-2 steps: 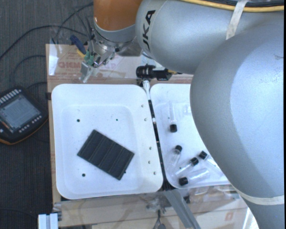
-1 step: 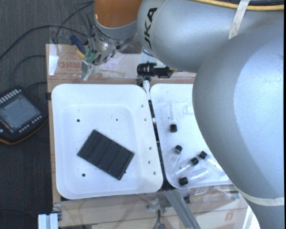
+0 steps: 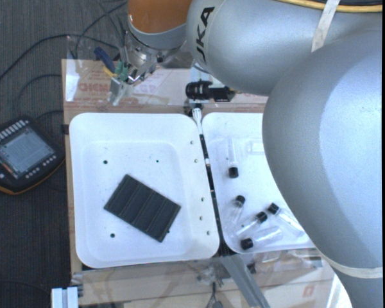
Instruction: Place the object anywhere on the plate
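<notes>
A dark grey ridged plate [image 3: 142,208] lies flat and turned at an angle in the left bin [image 3: 90,172], toward its front. Several clear vials with black caps lie in the right bin [image 3: 213,191]: one [image 3: 231,159] near the back, another [image 3: 236,207] mid-bin, and more [image 3: 256,238] toward the front. My gripper [image 3: 120,88] hangs beyond the back edge of the left bin, over the bench, well away from the plate and the vials. The picture is too coarse there to show anything between its tips.
The big grey arm [image 3: 321,140] covers the right part of the right bin. A teach pendant [image 3: 19,154] and loose cables lie on the dark floor to the left. A raised divider [image 3: 207,172] separates the two bins.
</notes>
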